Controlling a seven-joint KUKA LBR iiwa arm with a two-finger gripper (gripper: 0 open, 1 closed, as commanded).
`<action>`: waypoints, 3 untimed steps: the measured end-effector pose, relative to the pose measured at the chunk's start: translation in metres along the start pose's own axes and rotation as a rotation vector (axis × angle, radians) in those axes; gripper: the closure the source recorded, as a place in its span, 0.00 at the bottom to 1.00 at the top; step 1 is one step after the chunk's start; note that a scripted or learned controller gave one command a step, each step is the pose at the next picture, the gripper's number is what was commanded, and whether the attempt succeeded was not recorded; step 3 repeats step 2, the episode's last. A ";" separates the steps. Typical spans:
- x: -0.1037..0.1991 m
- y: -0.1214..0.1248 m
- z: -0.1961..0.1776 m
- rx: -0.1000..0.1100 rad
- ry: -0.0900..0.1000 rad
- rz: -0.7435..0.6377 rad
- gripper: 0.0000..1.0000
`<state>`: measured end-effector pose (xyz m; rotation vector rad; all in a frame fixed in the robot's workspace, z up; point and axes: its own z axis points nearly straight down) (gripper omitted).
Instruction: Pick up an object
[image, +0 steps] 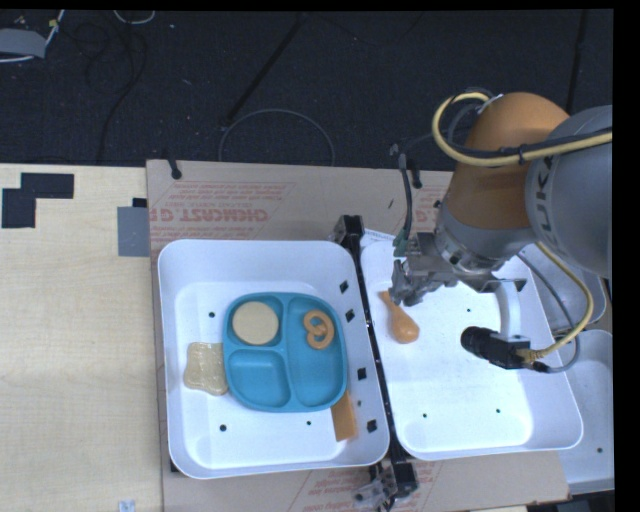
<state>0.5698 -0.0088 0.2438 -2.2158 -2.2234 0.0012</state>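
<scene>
In the camera view, the orange drumstick (401, 321) lies in the right bin (480, 420), near its left wall. Its long axis runs diagonally: the thin end points up-left, the round thick end down-right. It looks smooth, like plastic. The pincer (406, 290) hangs just over the thin end; I cannot tell how it stands. In the left bin (190, 270), a blue tray (285, 375) carries a round cracker (254, 322) and a pretzel (318, 329).
</scene>
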 end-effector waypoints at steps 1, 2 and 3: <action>0.047 0.006 0.016 0.003 -0.001 0.000 1.00; 0.096 0.015 0.026 0.001 0.000 -0.001 1.00; 0.096 0.015 0.026 0.001 0.000 -0.001 1.00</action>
